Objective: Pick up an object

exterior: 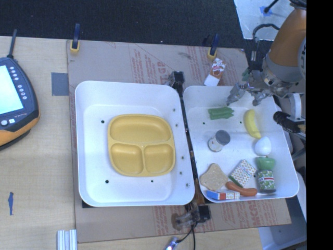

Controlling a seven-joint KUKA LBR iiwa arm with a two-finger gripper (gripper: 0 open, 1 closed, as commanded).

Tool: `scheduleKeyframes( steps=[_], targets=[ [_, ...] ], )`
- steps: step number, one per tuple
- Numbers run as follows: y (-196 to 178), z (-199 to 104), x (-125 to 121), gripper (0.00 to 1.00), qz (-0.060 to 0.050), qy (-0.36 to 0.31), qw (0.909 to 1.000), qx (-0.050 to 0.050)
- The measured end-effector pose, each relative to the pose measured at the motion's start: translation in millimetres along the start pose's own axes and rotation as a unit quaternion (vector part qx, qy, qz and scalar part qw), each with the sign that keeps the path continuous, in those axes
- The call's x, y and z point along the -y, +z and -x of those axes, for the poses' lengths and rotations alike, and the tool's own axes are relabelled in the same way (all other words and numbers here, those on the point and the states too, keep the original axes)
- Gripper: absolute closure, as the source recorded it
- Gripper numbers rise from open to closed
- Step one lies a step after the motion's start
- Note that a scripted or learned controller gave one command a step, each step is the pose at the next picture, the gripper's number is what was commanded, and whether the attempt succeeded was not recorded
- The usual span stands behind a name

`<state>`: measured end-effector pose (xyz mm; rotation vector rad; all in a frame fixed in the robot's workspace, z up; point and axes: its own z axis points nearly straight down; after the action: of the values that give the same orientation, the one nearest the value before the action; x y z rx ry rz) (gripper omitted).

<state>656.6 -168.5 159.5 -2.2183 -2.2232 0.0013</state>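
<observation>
Brown printed cardboard covers the bench under two glossy white bins. At upper right the gripper [244, 91] hangs with fingers spread, grasping nothing, just above a flat green piece [221, 112]; a smooth curved banana [252, 124] lies close right. A moulded yellow divided tray [141, 144] sits in the left bin [88, 139].

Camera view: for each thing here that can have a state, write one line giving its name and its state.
yellow divided plate: upright in the left bin, compartments bare.
small can: lying on its side in the right bin.
banana: unpeeled, lying flat.
green bottle: lying on its side.
bread slice: lying flat.
gripper: above the right bin's far edge, holding nothing.
</observation>
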Motion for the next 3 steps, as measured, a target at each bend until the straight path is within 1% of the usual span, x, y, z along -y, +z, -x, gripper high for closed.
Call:
scheduleKeyframes(
  steps=[1,2,3],
  targets=[
    [13.2,44.0,0.7,0.0,0.0,0.0,1.0,0.0],
    [68.3,42.9,24.0,0.0,-0.002,-0.001,1.0,0.001],
    [57.2,43.6,23.6,1.0,-0.002,-0.003,1.0,0.001]
  ],
)
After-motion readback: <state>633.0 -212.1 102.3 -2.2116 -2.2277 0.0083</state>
